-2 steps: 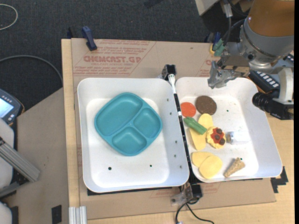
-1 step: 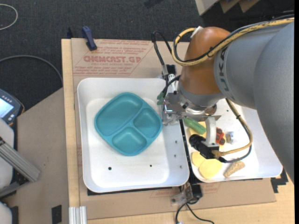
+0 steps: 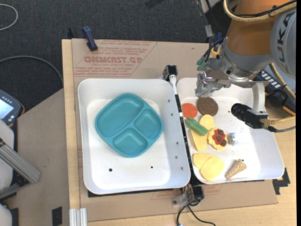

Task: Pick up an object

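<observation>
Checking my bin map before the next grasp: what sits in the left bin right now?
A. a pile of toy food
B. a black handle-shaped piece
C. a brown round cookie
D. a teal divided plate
D: the teal divided plate lies in the left bin, while the toy food is clustered in the right bin.

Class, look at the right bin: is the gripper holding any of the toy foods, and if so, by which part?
Nothing is visibly held. The gripper hangs just above the round dark brown toy cookie, which lies on the floor of the right white bin.
</observation>
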Available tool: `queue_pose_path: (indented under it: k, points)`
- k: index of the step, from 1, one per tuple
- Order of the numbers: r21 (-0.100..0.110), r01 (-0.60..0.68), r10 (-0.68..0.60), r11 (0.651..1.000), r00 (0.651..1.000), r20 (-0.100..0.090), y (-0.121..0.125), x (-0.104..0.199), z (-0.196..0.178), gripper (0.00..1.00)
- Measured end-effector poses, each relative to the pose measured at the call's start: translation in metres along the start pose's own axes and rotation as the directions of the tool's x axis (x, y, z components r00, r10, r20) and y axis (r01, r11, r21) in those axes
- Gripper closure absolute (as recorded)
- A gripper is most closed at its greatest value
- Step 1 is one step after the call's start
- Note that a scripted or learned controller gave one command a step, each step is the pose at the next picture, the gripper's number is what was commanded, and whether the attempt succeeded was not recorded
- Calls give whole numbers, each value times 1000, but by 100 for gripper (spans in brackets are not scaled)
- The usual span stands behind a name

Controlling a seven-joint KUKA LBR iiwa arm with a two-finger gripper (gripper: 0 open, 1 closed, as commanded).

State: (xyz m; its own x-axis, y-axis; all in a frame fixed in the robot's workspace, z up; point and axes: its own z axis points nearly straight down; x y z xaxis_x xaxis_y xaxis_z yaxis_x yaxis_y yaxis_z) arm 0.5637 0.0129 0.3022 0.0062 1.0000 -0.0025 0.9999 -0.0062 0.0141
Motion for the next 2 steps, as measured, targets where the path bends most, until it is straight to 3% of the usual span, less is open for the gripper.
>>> queue_pose_path:
  k: [1,2]
  points:
    - [-3,9,-9,1000,1000,-6,-62,10,-127,100]
    - [0,13,-13,1000,1000,-7,-82,61,-219,100]
